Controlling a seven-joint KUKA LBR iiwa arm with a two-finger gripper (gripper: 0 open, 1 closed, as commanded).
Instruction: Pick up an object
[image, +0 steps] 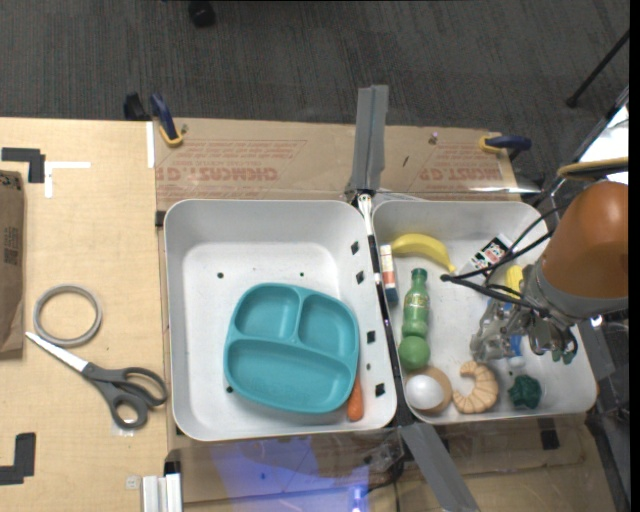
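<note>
My gripper (494, 342) hangs low in the right bin (455, 215), near its right side, under the grey arm with the orange band (598, 240). A tan croissant (478, 388) lies just below it and a dark green broccoli piece (524, 391) sits to its lower right. To its left stand a green bottle (415, 300) and a green ball (414, 352), with a white egg (427, 390) at the bin's front. A yellow banana (422, 246) lies at the back. I see nothing held in the gripper.
The left bin (200, 250) holds a teal divided plate (293, 347) and an orange carrot (355, 402) by its right wall. A marker (386, 276) lies along the divider. Scissors (105, 378) and a tape roll (67, 313) lie on the bench at left.
</note>
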